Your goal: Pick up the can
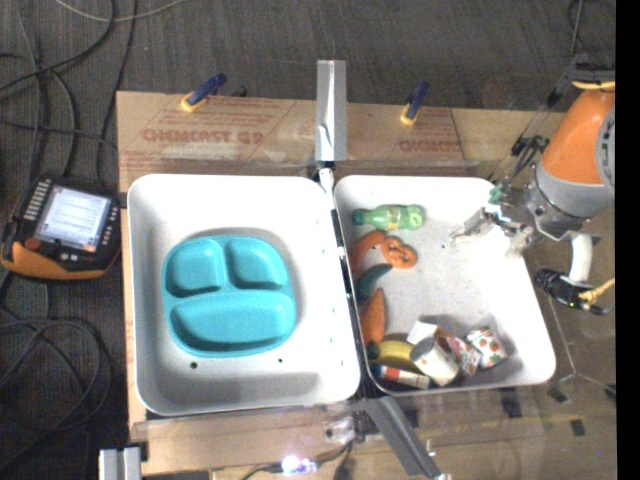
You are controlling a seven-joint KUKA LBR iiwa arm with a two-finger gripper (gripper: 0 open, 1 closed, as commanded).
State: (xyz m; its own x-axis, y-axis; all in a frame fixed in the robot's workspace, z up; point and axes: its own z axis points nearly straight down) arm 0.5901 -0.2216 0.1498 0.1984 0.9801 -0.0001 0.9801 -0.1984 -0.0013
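- Can (436, 359) lies tipped among clutter at right bin's (520, 288) near edge.
- Gripper (487, 224) hovers well apart, fingers spread, empty.
- I judge approach step; next: travel over can, descend.

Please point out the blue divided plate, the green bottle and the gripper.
blue divided plate (232, 308): camera view, on its large lower compartment.
green bottle (390, 216): camera view, on the middle of its body.
gripper (478, 227): camera view, at its fingertips.
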